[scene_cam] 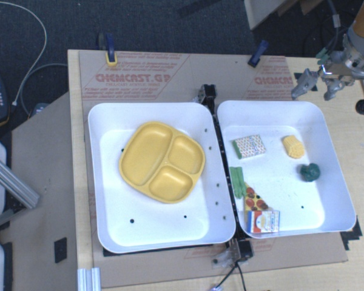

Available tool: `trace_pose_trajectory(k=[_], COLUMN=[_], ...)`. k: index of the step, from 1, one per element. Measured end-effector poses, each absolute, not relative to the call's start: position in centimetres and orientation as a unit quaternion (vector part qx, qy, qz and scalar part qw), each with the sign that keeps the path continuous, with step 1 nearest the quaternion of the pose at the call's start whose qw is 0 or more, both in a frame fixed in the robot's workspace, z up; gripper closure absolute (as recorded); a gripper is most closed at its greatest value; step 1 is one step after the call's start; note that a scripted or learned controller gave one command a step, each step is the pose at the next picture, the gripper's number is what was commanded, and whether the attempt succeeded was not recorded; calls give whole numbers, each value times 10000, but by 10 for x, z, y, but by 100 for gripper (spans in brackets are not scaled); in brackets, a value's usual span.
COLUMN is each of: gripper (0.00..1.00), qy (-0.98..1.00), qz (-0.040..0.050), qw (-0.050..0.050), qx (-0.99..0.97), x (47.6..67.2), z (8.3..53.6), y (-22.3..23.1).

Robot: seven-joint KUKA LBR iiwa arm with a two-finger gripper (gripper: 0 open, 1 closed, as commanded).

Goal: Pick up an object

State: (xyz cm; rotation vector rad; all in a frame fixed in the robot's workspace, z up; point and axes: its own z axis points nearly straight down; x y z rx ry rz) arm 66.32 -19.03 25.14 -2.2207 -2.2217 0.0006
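1. At the lower edge of the right bin (333, 162), nearest to the camera, a small colourful carton (264, 220) lies flat. Just above it there is a piece with red dots (250, 196) and a green strip (237, 182), close to the left wall of this bin.

2. In the left bin (103, 180), at the middle of the frame, a yellow divided plate (162, 161) rests a little tilted to one side. Nothing lies in its three compartments.

3. Further up in the right bin there are a dark green ball (309, 172), a yellow corn-like object (293, 146) and a small patterned block (249, 146). They are well apart from each other, so I judge that any of them could be taken.

4. Farthest, in the upper right of the frame, the gripper (320, 85) hangs above the bench, just outside the far rim of the right bin. Its two fingers are spread and nothing is between them.

5. In my judgement the task is at its beginning: no object is lifted, all lie on the bin floors. The approach, the descent, the closing and the lift are all left to do.
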Motion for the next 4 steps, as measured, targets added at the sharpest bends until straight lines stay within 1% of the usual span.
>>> trace_pose_trajectory(k=[2, 3, 4], gripper=[0, 0, 100], qy=[-7069, -7075, -7077], qz=[16, 16, -4], qw=[22, 30, -15], qx=[-7073, -7067, -7065], x=[657, 660, 662], z=[161, 104, 120], y=[-200, -191, -192])
